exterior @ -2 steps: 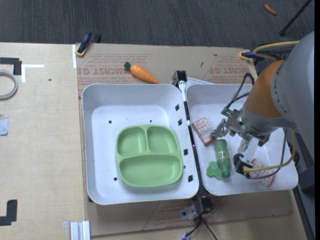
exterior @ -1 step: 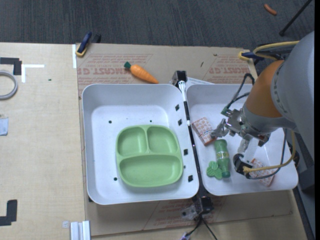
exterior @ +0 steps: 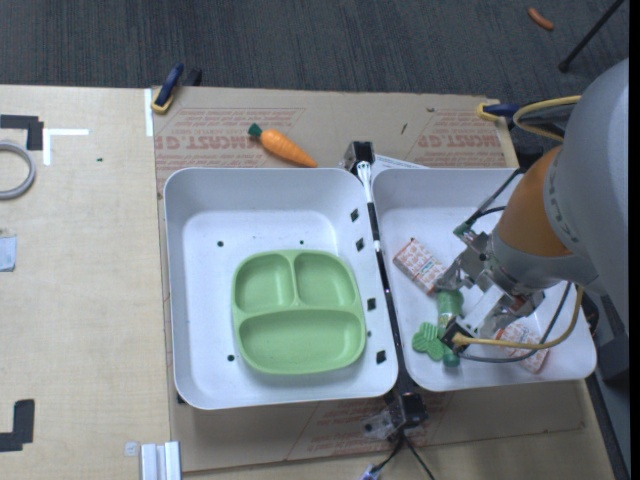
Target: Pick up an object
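Camera view: flat green toy [exterior: 433, 342]

Even, bright overhead light, no hard shadows; soft shade under the arm [exterior: 590, 158] in the right bin [exterior: 440, 193]. Mild glare on white bin walls (esp. left bin [exterior: 200, 208]). Pic slightly soft, low-res; arm blurry.

A robot lab: two white bins [exterior: 190, 298] clamped side by side on a cardboard-covered bench [exterior: 80, 268], tape marks [exterior: 22, 128] at left, cables [exterior: 520, 113] trailing over dark carpet [exterior: 300, 18].
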Available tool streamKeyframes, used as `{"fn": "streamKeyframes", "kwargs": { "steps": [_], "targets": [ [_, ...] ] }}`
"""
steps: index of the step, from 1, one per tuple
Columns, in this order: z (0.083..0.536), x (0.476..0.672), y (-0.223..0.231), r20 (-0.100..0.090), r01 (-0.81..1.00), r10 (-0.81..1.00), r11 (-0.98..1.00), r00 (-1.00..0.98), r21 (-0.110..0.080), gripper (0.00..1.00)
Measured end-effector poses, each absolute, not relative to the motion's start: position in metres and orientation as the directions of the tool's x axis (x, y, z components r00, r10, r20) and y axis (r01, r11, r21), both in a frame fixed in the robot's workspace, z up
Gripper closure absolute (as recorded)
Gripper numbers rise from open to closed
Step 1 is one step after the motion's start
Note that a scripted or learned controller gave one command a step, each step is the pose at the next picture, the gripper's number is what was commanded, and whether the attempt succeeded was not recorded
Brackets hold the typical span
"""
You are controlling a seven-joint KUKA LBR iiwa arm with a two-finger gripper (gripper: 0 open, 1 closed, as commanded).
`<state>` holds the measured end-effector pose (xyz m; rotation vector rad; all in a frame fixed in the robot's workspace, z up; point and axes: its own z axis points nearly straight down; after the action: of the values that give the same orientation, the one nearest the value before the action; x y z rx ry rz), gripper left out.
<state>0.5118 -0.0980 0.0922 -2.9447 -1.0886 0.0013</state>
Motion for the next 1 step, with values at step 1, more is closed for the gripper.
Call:
{"fn": "streamKeyframes", "kwargs": {
  "steps": [1],
  "targets": [
    [0.1016,0.5123,-0.0980,0.000,0.653,0.653,-0.758,0.758,-0.003,1.00]
  ]
}}
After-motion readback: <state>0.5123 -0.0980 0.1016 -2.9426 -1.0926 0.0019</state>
